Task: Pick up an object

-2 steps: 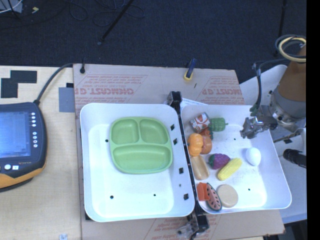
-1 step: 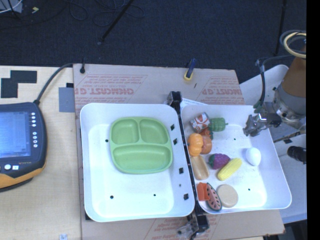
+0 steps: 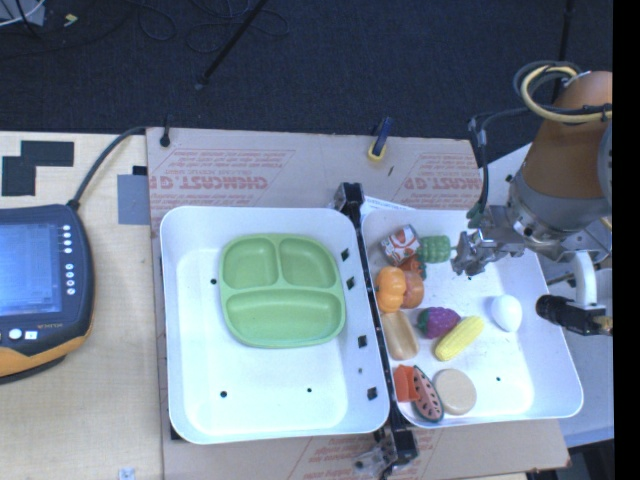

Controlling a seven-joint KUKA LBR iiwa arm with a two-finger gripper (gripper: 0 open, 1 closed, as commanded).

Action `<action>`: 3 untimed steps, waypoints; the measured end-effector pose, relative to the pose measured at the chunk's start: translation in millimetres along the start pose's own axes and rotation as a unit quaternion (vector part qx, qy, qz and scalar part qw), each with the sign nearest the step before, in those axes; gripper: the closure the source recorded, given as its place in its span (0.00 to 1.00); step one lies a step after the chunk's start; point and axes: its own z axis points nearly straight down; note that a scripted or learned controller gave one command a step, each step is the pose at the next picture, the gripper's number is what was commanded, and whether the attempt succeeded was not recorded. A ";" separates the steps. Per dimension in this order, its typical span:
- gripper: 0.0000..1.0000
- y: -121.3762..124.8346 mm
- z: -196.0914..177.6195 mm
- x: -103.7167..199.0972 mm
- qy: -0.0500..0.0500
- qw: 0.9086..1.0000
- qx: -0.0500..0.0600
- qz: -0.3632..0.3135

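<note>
My gripper point(image 3: 474, 256) hangs over the far part of the right bin point(image 3: 545, 368), just right of a green toy vegetable point(image 3: 435, 249) and up-left of a white egg point(image 3: 505, 313). I see nothing held in it. Also in this bin are a red-and-white packet point(image 3: 401, 242), an orange point(image 3: 391, 288), purple grapes point(image 3: 438, 320), a yellow corn cob point(image 3: 459, 337), a bread roll point(image 3: 401, 337), a watermelon slice point(image 3: 428, 396) and a tan round biscuit point(image 3: 457, 391).
The left bin point(image 3: 190, 368) holds a green divided plate point(image 3: 282, 290). A black rail point(image 3: 364, 298) runs between the bins. A teach pendant point(image 3: 38, 288) lies on the bench at far left. A yellow clamp point(image 3: 378, 149) sits behind the bins.
</note>
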 end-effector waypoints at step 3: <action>1.00 26.4 9.9 165.1 -0.001 1.000 0.000 0.000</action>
